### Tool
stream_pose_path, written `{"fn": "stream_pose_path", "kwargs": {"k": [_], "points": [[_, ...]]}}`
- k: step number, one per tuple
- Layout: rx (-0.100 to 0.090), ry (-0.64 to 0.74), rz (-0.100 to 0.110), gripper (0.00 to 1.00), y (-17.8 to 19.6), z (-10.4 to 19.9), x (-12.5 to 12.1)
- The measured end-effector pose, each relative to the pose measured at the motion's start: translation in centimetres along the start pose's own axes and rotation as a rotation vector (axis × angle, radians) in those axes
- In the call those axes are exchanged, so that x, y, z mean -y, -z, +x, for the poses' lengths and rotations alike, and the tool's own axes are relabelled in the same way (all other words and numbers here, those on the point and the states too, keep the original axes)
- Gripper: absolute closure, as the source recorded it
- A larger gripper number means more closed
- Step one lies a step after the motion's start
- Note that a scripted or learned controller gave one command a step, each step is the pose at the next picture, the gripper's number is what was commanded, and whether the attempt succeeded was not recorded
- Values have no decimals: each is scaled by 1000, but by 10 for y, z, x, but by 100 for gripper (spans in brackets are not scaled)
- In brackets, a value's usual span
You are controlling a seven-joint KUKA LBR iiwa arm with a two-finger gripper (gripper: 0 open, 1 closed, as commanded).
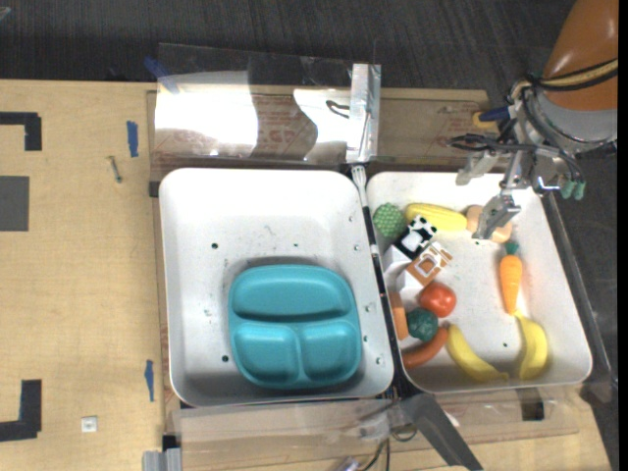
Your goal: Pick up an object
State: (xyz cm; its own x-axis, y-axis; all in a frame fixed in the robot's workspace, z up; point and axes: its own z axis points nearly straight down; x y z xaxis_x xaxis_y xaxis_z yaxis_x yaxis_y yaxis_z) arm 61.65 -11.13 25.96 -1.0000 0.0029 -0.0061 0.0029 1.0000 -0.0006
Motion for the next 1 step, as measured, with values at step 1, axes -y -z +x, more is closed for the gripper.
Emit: {"fn": "stream_pose_path", "kwargs": {"k": [1], "points": [[-8,74,0,0,-85,75,83]]}}
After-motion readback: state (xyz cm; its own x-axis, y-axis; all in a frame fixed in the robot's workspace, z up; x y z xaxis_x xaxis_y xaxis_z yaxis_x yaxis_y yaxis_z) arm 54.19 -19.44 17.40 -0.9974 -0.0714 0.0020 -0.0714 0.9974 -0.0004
